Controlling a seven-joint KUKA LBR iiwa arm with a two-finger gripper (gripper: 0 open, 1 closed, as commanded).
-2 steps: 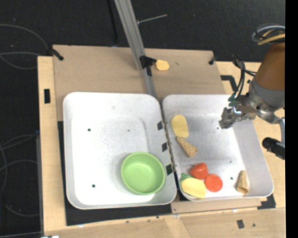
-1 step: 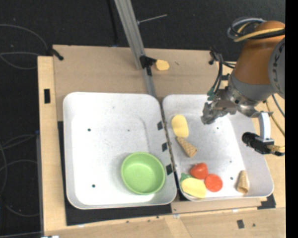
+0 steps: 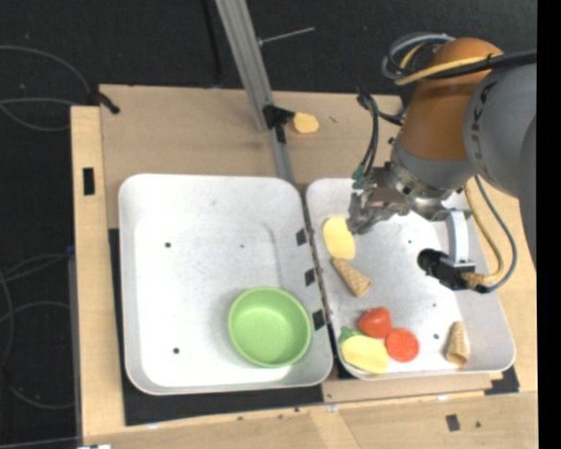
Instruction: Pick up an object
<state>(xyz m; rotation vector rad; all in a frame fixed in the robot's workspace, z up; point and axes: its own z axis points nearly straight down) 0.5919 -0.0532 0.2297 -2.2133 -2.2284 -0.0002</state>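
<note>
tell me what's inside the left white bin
The left shallow white bin holds one round green plastic bowl near its front right corner. The rest of its floor shows bare white with a few dark specks. The bowl's inside looks bare; what lies beneath the bowl is covered.

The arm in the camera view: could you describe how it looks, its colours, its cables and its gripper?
The arm is grey, with a broad, rounded orange band above the wrist. Thin dark and yellowish cables loop over the band and hang down along its side. Below the band sits a grey metal wrist, then a small dark gripper. A white bracket with a black part hangs beside the wrist.
</note>
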